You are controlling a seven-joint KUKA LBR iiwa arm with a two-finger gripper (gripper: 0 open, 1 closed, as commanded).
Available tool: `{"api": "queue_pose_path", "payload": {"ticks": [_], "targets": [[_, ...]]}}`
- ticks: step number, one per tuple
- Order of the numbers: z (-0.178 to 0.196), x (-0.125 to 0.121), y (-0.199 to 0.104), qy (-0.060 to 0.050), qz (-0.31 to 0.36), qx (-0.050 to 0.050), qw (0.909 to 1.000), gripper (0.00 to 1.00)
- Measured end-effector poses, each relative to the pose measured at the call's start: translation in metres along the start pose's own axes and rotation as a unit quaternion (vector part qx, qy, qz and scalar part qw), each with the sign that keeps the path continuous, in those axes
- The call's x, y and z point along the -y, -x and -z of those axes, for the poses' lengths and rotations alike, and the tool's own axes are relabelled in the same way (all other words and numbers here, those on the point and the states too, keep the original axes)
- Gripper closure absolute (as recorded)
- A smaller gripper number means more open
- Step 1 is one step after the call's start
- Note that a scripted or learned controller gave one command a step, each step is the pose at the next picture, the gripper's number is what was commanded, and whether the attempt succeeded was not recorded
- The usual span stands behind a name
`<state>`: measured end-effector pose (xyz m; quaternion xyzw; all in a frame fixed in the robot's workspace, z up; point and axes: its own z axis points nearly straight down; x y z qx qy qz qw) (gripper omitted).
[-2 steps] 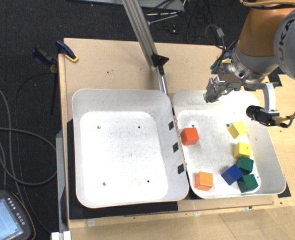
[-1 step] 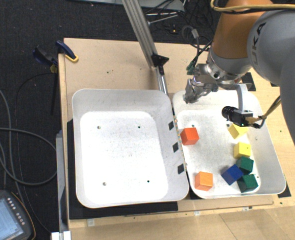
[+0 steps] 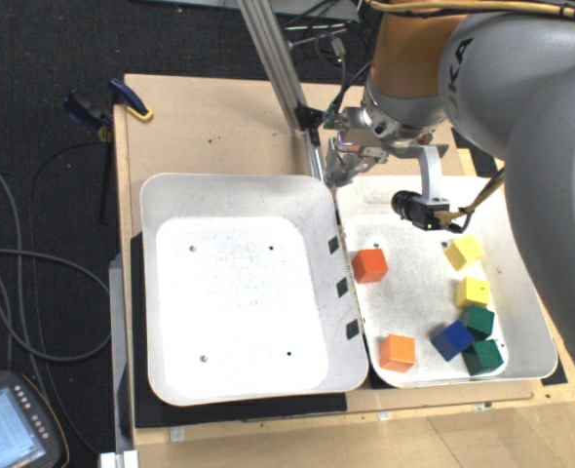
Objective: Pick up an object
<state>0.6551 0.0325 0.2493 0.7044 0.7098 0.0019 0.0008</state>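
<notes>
Blocks, any one of them, are what I am after, and none is in my grasp yet. My gripper (image 3: 351, 164) hangs over the far edge of the right bin (image 3: 521, 261), close to where it meets the left bin (image 3: 161, 261), and whether it is spread or closed I cannot tell from this angle. Nothing shows between its tips.

Nearest to my gripper, toward the front of the bench, lies an orange block (image 3: 369, 264). Further out from it, a second orange block (image 3: 398, 352) sits near the front rim. Across the bin from my gripper are two yellow blocks (image 3: 463, 252), then a blue block (image 3: 452, 339) touching two green blocks (image 3: 480, 339).

By my judgement the pick has not begun: choosing, descending, closing and lifting all remain.
</notes>
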Motion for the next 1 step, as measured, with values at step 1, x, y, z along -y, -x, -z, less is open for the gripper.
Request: {"api": "queue_pose_path", "payload": {"ticks": [1], "targets": [[-0.0201, -0.0069, -0.0474, -0.002, 0.000, 0.001, 1.0000, 1.00]]}}
